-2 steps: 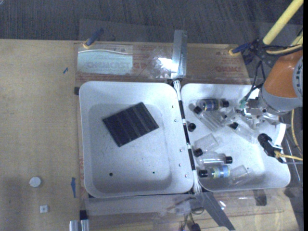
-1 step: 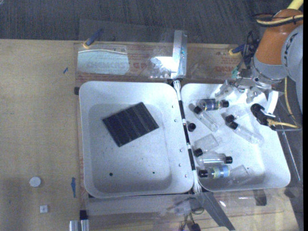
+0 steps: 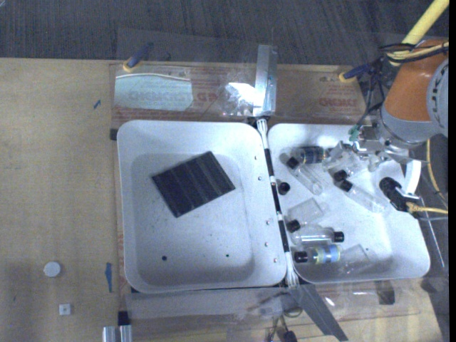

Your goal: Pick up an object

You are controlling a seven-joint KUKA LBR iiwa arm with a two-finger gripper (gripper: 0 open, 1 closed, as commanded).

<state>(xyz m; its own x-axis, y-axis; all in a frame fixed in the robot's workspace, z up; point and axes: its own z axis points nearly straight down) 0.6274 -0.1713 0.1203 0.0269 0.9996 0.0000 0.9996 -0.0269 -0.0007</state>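
Two white bins are sitting side by side; left bin [image 3: 135,212] is holding a dark ribbed pad [image 3: 193,183], right bin [image 3: 410,251] is holding several small clear bottles w/ black caps. Arm [image 3: 417,95] is reaching in over right bin's upper right; gripper [image 3: 363,150] is hovering near a bottle [image 3: 308,154], can't tell its state. Best approach IMO: centering over one isolated bottle, closing across its width.

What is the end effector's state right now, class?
End effector: over the right bin; open or shut cannot be told.
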